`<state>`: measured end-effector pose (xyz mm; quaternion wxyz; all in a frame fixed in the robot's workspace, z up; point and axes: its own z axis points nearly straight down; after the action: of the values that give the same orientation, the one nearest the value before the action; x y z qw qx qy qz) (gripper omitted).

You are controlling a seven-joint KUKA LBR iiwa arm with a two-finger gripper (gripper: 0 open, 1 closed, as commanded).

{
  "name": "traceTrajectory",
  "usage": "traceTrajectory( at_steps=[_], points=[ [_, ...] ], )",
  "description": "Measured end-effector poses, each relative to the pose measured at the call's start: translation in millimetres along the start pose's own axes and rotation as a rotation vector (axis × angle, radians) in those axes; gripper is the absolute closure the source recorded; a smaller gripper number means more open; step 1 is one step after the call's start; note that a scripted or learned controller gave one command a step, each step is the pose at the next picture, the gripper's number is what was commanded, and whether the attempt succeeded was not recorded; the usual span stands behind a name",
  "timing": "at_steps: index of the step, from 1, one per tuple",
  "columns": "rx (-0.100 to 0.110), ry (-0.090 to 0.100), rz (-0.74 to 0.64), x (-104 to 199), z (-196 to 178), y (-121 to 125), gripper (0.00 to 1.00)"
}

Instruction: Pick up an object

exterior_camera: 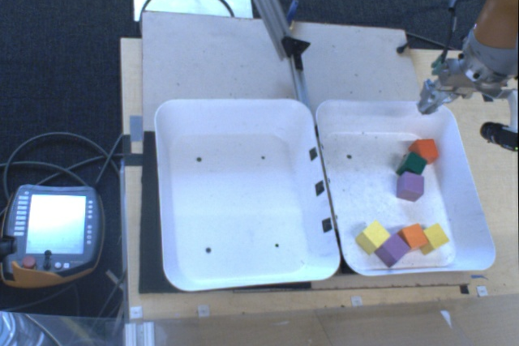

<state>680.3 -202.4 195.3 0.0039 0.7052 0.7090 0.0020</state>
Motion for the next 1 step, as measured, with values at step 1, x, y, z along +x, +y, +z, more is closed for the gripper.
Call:
traceTrajectory(
  at_steps=[1],
  points=[
    [0.002,0.001,0.001,-0.3,-25.1,1.7,1.0]
  ],
)
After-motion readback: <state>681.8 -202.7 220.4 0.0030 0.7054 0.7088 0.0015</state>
